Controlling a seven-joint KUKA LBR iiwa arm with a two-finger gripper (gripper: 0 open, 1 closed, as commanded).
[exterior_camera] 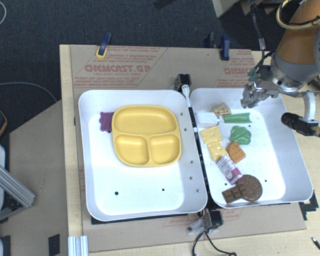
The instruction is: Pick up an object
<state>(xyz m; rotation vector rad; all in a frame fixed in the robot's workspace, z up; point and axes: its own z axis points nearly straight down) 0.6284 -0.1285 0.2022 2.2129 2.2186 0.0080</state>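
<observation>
Bins sat side by side w/ rims touching, so stuff could go across. Left bin [96,159] held a yellow divided plate [146,134] w/ a purple item [105,120] tucked at its left edge. Right bin [288,159] held the pickables, clustered near its left wall: cracker [222,110], green pieces [239,127], cheese slice [212,136], pink wrapper [228,168], brown cookie [249,188]. Gripper [252,97] hung over the bin's top edge, just right of the cracker, nothing visibly held; couldn't tell how far apart it was. Prob lining up on the cracker or green piece.
</observation>
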